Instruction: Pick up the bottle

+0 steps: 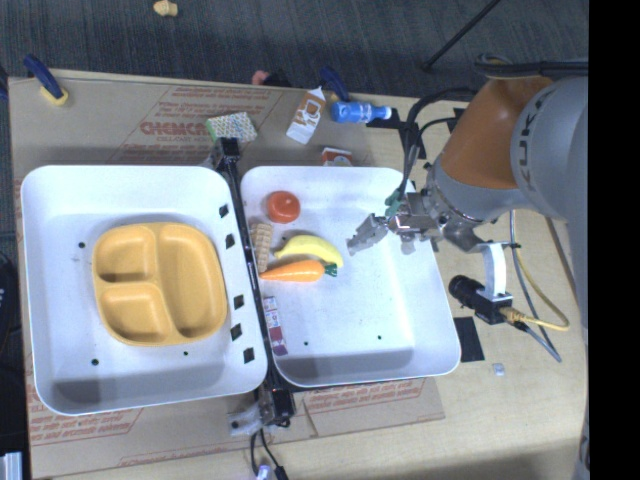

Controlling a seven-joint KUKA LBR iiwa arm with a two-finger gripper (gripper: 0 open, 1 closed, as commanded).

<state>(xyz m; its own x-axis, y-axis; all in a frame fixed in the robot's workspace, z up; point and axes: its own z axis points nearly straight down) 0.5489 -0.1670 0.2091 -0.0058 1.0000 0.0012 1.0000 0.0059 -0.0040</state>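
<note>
Blue bottle (358,113) outside bins, tool (366,234) blurred

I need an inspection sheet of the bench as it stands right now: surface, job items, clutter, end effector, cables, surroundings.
Surface: cardboard-covered bench bearing the left bin and the right bin, side by side.
Job's things: blue bottle lying on the bench behind the right bin, outside both bins.
Clutter: yellow divided plate in the left bin; tomato, banana, carrot and a beige ridged piece in the right bin; small carton and green patterned packet behind the bins.
End effector: end effector over the right bin, right of the banana, nothing between its fingers.
Cables: black and yellow cables by the arm.
Surroundings: dark carpet with a small yellow object.
</note>
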